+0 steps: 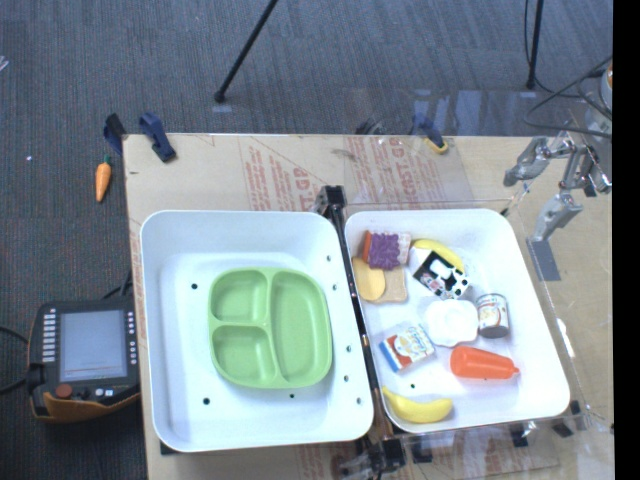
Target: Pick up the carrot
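A banana (417, 406) hugs the right bin's (540, 268) front edge, our carrot (483, 364) lying just behind toward its front-right corner, while our gripper (562, 180) hangs parted beyond the far-right corner, nothing grasped.

A single fixed camera looks down at a slant on two shallow white plastic bins (150, 268) side by side.

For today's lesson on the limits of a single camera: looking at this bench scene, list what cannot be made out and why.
- Gripper, camera view: small and far off at the right; open or shut cannot be told.
- Small can, camera view: label too small to read.
- Carrot, camera view: its underside is hidden against the right bin.
- Arm, camera view: cut off by the right edge.
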You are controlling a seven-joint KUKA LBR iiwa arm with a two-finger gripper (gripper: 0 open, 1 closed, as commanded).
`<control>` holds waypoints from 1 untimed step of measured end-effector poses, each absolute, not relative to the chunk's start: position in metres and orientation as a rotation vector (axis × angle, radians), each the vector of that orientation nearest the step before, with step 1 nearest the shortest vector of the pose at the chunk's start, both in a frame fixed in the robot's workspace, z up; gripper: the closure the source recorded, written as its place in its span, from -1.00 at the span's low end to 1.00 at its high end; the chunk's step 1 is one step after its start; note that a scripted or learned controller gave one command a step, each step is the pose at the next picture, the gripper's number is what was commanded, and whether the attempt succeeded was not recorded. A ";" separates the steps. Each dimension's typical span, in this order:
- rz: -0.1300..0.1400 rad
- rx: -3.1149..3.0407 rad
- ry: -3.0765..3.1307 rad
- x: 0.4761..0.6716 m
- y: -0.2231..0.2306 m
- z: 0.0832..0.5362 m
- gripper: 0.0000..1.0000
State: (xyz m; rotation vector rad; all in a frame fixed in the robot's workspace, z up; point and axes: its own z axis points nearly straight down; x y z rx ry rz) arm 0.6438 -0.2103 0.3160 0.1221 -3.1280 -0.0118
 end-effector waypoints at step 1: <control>-0.003 0.124 -3.151 0.648 -0.210 0.337 1.00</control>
